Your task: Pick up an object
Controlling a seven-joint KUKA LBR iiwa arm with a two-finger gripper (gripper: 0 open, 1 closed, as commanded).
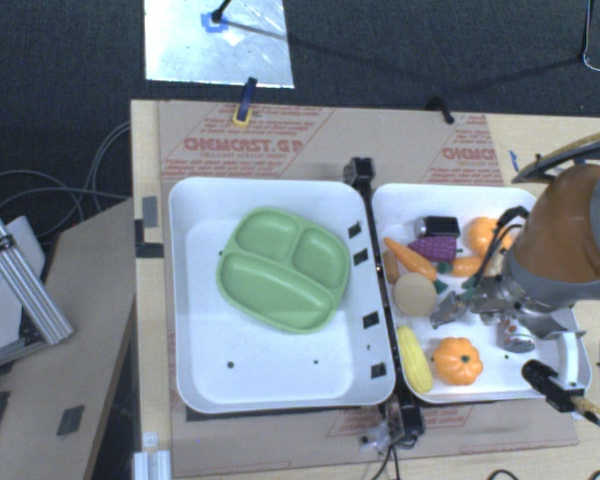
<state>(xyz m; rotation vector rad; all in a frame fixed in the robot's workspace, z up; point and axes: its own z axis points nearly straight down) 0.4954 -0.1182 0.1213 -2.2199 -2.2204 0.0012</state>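
Observation:
The right bin (432,194) holds several toy foods. A long carrot (410,257) lies at the left, with a purple bunch (438,249) and a small black object (440,226) beside it. An orange fruit (483,234) is partly behind the arm. Below the carrot sits a beige round piece (414,294). A yellow corn cob (413,358) and an orange pumpkin (457,361) lie at the front. My gripper (458,305) is low over the bin's middle, just right of the beige piece and above the pumpkin. Nothing is visibly held.
The left bin (185,298) holds a green divided plate (283,268). A black divider (372,268) with clips runs between the bins. The arm's grey body with its orange band (570,238) covers the right bin's right side. A black part (547,383) juts over the front right corner.

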